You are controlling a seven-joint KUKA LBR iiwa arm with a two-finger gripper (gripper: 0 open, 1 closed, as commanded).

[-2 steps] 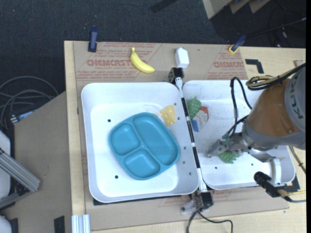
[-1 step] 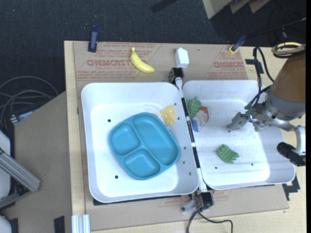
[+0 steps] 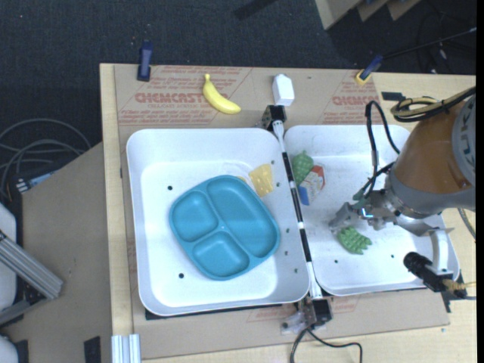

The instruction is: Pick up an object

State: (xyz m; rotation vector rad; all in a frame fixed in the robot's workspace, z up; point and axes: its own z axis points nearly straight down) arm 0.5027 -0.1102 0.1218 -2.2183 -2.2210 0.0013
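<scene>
In the right bin (image 3: 393,274), my gripper (image 3: 349,216) hangs low over the floor, left of the arm's orange band (image 3: 435,157). A small green knobbly object (image 3: 354,240) lies on the bin floor just below and in front of the gripper, apart from it as far as I can see. Against the divider at the bin's upper left, a green leafy object (image 3: 302,165) sits beside a red, white and blue item (image 3: 311,181). The left bin (image 3: 151,172) holds a blue divided plate (image 3: 221,225) and a pale yellow piece (image 3: 262,178).
A yellow banana (image 3: 221,97) and a white block (image 3: 283,89) lie on the cardboard behind the bins. Black cables (image 3: 374,138) loop over the right bin's back. The arm's body covers the right bin's right side.
</scene>
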